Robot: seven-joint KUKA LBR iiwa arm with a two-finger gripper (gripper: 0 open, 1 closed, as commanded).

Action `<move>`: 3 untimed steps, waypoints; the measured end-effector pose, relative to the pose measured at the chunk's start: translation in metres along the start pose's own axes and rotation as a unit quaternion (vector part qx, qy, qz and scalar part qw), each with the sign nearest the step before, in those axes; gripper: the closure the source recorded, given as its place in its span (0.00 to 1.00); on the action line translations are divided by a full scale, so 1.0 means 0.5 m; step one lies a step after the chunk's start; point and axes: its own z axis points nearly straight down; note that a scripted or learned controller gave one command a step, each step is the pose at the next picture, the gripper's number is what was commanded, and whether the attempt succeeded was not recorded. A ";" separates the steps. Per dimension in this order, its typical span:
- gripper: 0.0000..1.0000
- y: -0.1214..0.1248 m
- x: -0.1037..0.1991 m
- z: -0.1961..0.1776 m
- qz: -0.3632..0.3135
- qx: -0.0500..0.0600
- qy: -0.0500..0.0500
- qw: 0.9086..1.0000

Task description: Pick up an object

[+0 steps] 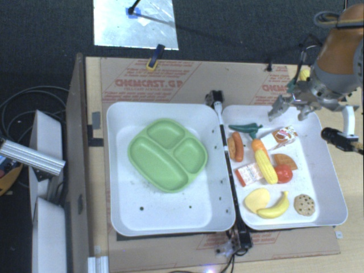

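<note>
The tool (pixel 291 108) hovers spread wide and empty at the frame's upper right, above the right bin (pixel 329 169) (approach step); next it must descend onto one toy.

Both white bins (pixel 170 223) looked smooth matt plastic. Green divided plate (pixel 166 154) smooth plastic, slight sheen. Banana (pixel 273 206) and corn (pixel 266 164) glossy toy plastic. Surface (pixel 170 81) was brown printed cardboard, matt. Foil-like sheet (pixel 136 16) crinkled, shiny. Arm band (pixel 341 50) satin orange.
</note>
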 end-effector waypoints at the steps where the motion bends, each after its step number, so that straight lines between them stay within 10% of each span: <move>1: 0.00 -0.072 0.072 0.271 0.000 0.006 0.002 1.000; 2: 1.00 -0.064 0.067 0.235 0.000 -0.001 0.000 1.000; 3: 1.00 -0.151 0.187 0.063 -0.003 -0.002 0.002 1.000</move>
